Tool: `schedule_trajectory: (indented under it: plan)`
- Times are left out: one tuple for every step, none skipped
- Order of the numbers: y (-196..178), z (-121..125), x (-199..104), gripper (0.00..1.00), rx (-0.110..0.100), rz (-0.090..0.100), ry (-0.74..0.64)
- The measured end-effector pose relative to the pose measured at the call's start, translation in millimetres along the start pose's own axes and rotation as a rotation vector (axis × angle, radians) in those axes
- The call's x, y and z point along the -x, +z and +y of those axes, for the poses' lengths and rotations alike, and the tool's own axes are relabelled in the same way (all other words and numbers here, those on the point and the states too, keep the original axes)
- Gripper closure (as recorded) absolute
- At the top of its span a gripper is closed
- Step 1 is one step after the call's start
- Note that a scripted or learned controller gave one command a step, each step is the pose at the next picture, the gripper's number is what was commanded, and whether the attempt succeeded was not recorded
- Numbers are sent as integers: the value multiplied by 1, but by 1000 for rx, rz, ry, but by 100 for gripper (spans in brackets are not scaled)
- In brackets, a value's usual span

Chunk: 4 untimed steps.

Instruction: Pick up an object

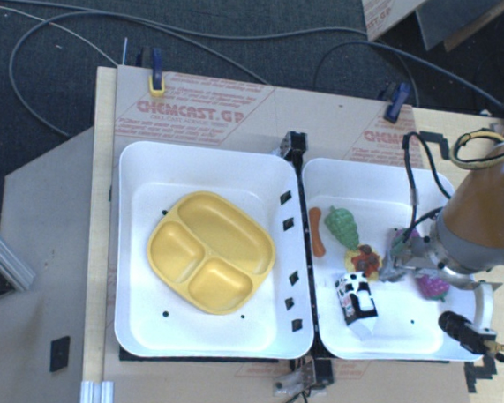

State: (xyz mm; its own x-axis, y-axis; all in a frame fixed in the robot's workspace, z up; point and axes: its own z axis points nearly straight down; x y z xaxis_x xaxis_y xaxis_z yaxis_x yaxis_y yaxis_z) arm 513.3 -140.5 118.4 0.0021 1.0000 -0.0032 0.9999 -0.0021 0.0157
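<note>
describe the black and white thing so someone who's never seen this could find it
Look in the right-hand white bin, toward its near-left part. Below the toy hot dog and green toy lies a small black and white carton, the only boxy, black-patched item there.

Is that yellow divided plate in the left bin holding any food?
Empty. The yellow plate lies flat in the left bin, and all three compartments show bare yellow. The toy foods sit in the right bin.

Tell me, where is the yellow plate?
The yellow plate lies in the left bin, near its middle, across the divider from the orange hot dog.
</note>
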Motion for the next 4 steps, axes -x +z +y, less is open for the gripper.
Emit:
schedule_trajectory:
  plan:
    - [-61, -2, 7, 100, -10, 2, -3]
    - [-111, 1, 7, 100, -9, 2, -3]
    - [-109, 15, -46, 100, -14, 5, -9]
    - [-119, 44, -94, 100, -12, 5, -9]
